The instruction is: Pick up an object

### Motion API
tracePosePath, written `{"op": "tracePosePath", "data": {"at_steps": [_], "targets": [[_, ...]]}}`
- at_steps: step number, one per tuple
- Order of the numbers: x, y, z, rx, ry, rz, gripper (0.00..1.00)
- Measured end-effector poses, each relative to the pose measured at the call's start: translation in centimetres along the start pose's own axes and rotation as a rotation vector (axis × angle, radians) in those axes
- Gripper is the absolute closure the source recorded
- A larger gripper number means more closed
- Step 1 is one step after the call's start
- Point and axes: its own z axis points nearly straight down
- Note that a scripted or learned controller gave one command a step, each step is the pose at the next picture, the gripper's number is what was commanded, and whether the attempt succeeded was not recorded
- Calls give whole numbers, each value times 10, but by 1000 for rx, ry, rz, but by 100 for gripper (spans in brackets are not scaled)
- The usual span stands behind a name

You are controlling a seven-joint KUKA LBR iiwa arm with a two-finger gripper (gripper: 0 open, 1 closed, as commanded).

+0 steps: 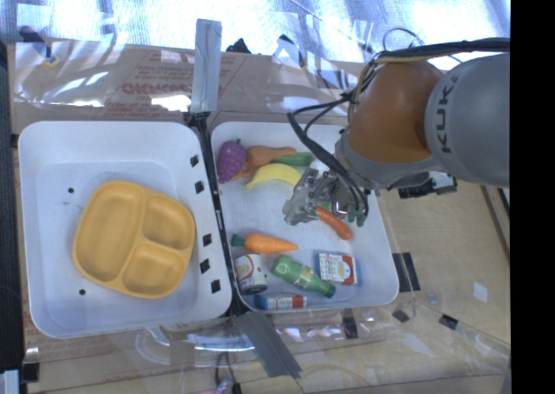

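My gripper (305,200) hangs low over the middle of the right bin (381,253), reaching in from the right under the orange wrist band. A small orange carrot (336,223) lies just to its lower right, partly under the gripper body. A yellow banana (272,175) lies just to its upper left. Whether anything sits inside the gripper is hidden. Purple grapes (231,160) and an orange-and-green vegetable (276,156) lie at the bin's far edge.
Nearer the front of the right bin lie a larger carrot (264,244), a small can (251,272), a green bottle (302,275), a red-and-white box (335,267) and a small tube (279,302). The left bin (43,175) holds a yellow divided plate (134,238).
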Motion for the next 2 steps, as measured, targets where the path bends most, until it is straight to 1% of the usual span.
{"op": "tracePosePath", "data": {"at_steps": [1,2], "targets": [[-1,0,-1,0,-2,0,0],[-87,-8,-83,1,-10,86,0]]}}
